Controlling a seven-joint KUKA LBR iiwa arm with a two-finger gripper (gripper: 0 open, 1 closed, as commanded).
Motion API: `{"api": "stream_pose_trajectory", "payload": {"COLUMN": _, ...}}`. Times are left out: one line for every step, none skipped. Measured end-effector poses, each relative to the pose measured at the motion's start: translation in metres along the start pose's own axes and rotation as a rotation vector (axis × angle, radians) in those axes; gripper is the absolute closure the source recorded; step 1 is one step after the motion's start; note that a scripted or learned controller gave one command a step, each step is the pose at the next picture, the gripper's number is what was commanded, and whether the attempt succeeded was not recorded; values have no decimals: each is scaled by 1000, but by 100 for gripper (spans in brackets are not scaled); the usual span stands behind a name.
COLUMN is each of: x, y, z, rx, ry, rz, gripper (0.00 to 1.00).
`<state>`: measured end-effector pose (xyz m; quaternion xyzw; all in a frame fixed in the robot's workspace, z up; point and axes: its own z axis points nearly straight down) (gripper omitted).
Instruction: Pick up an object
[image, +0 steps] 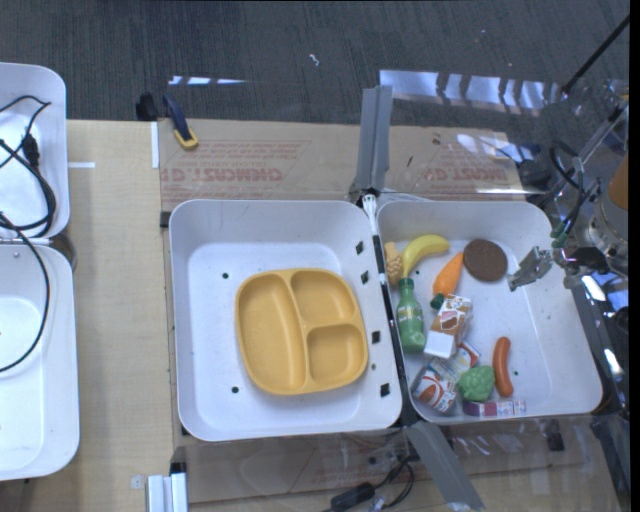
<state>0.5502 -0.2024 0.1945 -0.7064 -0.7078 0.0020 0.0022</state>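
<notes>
My gripper (527, 268) hangs over the right side of the right bin (560, 375), its fingers apart with nothing between them. It sits just right of a round brown patty (486, 260). Further left in this bin lie a banana (424, 248), a corn cob (394, 262), a carrot (449, 274) and a green bottle (410, 314). Nearer the front are a small carton (452, 317), a white block (439, 345), a red sausage (502, 365), a green broccoli (477, 383) and a can (436, 388).
The left bin (200, 330) holds a yellow divided plate (300, 330). A raised divider (378, 290) separates the two bins. The arm and its cables (590, 250) crowd the right bin's right edge. White trays (30, 300) with black cables stand at far left.
</notes>
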Motion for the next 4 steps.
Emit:
{"api": "stream_pose_trajectory", "payload": {"x": 28, "y": 13, "z": 106, "rx": -2, "ry": 0, "rz": -79, "gripper": 0}}
{"api": "stream_pose_trajectory", "payload": {"x": 10, "y": -73, "z": 106, "rx": 0, "ry": 1, "rz": -70, "gripper": 0}}
{"api": "stream_pose_trajectory", "payload": {"x": 10, "y": -73, "z": 100, "rx": 3, "ry": 3, "rz": -67, "gripper": 100}}
{"api": "stream_pose_trajectory", "payload": {"x": 43, "y": -33, "z": 3, "rx": -1, "ry": -1, "rz": 61, "gripper": 100}}
